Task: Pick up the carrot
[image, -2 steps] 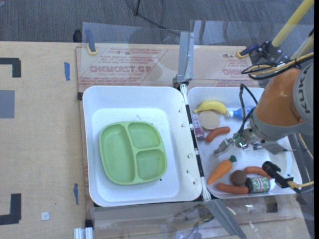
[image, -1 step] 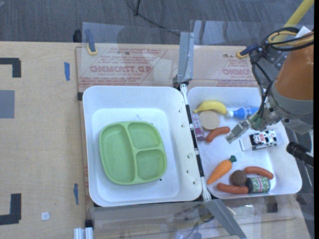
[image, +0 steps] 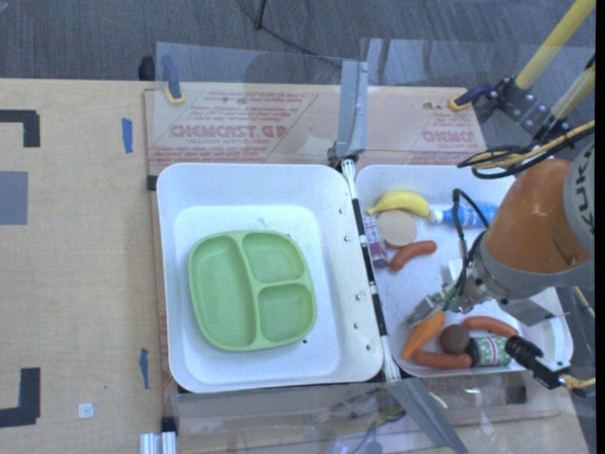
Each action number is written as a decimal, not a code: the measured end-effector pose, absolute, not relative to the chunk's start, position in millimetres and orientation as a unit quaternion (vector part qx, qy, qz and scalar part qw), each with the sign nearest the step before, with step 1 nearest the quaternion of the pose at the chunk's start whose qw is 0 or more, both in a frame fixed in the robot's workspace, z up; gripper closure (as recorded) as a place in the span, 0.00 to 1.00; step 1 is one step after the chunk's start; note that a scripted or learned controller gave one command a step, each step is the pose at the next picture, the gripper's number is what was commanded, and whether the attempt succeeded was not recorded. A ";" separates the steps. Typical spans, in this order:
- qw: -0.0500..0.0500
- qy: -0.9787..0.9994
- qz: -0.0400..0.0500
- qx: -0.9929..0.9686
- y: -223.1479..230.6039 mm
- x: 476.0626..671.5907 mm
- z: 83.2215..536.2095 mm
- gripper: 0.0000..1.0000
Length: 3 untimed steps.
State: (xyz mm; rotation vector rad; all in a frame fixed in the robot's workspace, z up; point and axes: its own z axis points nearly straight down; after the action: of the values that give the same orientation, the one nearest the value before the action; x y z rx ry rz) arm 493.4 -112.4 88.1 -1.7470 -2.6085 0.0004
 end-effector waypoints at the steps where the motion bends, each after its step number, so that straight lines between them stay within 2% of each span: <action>1: 0.000 -0.830 0.000 -0.558 -114.0 492.9 97.3 1.00; 2: 0.001 -0.829 0.000 -0.559 -113.9 492.9 97.3 0.00; 3: -0.003 -0.868 -0.001 -0.497 -100.1 480.9 86.9 0.00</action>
State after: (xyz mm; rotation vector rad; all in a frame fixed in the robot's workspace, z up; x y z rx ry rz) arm 480.9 -100.1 86.9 -1.5660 -2.7311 -0.0019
